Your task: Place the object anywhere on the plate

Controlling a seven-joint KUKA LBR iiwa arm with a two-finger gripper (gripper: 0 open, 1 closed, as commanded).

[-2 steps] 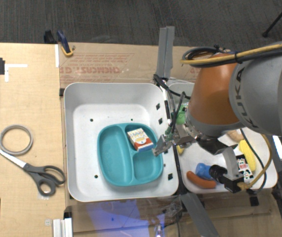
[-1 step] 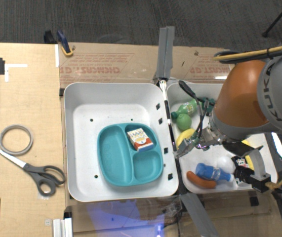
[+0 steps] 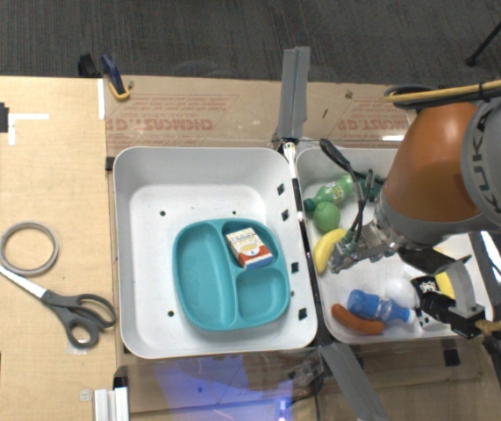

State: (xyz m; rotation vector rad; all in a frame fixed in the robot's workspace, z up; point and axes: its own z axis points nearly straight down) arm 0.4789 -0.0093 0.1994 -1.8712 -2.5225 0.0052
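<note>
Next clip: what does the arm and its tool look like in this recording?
The arm is bulky and rounded, grey, with a broad orange band and part of dark KUKA lettering on the grey shell at the right edge. Below the band a grey wrist leads to a small metallic tool over the right bin. A yellow cable crosses above the arm, and thin black cables run near the wrist.

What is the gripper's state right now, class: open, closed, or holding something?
Gripper: cannot be told; it hangs over the right bin by the banana.
</note>
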